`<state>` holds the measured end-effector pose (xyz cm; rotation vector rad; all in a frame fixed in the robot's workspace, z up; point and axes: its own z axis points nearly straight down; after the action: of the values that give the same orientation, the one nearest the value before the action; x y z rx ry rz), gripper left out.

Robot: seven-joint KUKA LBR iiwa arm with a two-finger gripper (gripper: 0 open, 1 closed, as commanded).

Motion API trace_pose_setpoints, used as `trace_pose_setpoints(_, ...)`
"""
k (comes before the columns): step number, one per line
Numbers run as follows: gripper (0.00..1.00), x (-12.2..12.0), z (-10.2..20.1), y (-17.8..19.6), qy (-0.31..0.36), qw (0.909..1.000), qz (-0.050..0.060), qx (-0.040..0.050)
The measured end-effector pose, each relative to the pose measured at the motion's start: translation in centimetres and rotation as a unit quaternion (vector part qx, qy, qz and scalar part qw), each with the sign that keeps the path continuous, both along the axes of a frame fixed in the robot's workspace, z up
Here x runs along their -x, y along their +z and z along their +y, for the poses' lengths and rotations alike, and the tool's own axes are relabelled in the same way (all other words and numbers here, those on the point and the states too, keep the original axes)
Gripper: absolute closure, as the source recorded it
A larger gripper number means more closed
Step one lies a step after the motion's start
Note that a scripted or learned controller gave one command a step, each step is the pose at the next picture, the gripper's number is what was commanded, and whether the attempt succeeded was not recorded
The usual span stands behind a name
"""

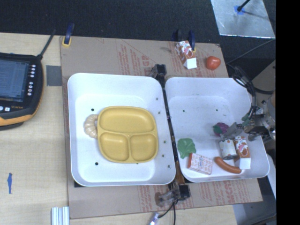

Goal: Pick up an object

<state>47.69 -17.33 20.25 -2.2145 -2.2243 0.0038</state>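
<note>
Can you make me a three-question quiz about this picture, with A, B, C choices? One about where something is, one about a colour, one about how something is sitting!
1. Where is the yellow plate?
A. left bin
B. right bin
C. on the floor

2. What colour is the leafy toy in the right bin?
A. blue
B. green
C. black

3. How does the sausage sit?
A. standing upright
B. lying flat
C. on the plate

Answers: 1 A, it fills the left bin. 2 B, it looks bright green. 3 B, it lies on the bin floor.
</note>
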Motion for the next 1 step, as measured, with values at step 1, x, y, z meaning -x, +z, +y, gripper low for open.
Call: trace_pose_setpoints(1,0.0,-5.44,2.57,-8.36,0.001,1.0,0.001,-0.0001)
